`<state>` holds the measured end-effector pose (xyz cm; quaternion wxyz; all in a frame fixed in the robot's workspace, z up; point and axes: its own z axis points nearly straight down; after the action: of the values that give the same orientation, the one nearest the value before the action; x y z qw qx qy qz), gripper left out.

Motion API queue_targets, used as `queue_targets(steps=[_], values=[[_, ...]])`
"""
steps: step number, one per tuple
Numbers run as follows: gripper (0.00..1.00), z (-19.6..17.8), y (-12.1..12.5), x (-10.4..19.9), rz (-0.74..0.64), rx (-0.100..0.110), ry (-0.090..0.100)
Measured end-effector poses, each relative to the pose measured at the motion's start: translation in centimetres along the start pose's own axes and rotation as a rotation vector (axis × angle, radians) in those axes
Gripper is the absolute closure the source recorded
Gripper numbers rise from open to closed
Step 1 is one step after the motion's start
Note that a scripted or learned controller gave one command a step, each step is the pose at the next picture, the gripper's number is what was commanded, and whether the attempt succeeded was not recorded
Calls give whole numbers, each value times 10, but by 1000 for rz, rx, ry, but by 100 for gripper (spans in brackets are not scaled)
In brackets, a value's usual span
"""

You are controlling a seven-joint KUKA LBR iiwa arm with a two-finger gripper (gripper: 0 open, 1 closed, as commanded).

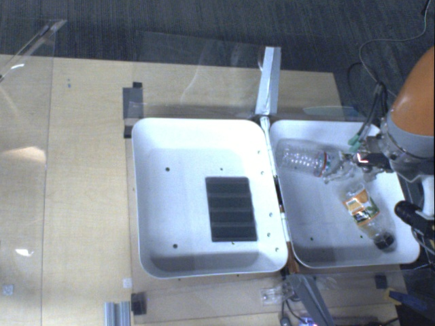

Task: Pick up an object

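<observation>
A clear plastic bottle [301,159] lies on its side at the back of the right bin [306,246]. A second clear bottle [365,214] with a yellow-brown label and a dark cap lies toward that bin's front right. My gripper [342,166] reaches in from the right and hangs low over the right bin, just right of the first bottle's neck end and above the labelled bottle. Whether it touches either bottle is unclear. A black ribbed rectangular pad [231,208] lies flat in the middle of the left bin [156,182].
The two white bins sit side by side on a wooden bench, with a metal post [269,80] standing behind their shared wall. The arm's orange band [416,100] and cables hang at the right edge. Clear panels stand along the left.
</observation>
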<state>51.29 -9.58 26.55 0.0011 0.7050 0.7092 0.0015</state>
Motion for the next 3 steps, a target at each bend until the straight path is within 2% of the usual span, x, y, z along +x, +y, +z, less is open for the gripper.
queue_targets(steps=[1, 2, 3], values=[[0, 97, 70, -5, -147, 1, 0], [0, 159, 113, -78, -290, -13, -6], [0, 163, 125, -76, -274, 7, -8]])
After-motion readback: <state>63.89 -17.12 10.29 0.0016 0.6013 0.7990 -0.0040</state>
